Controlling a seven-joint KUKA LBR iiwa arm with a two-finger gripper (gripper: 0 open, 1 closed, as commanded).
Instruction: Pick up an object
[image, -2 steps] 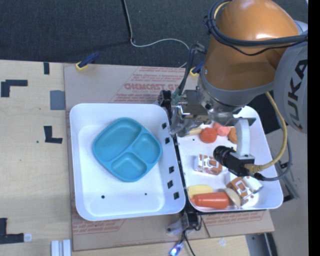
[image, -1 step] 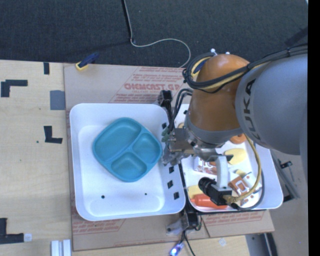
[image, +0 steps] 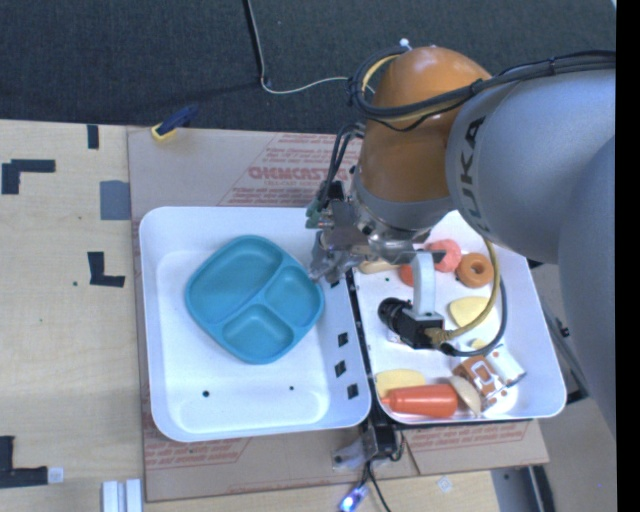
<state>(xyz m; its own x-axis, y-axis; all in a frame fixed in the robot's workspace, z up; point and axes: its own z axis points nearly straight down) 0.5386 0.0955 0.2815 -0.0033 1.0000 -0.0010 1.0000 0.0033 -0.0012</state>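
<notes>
A blue plate with three sections lies flat in the left bin, turned at a slant.

The right bin holds small toy foods. A pink donut and a brown donut sit close together near the far side. A yellow wedge lies just below them. Along the near edge, a red-orange piece shaped like a hot dog lies on its side, with a pale yellow piece touching it just behind. A small brown and white block sits beside them.

I've got one fixed cam above bench, angled down, fairly close; both bins in frame, arm entering from right.
</notes>
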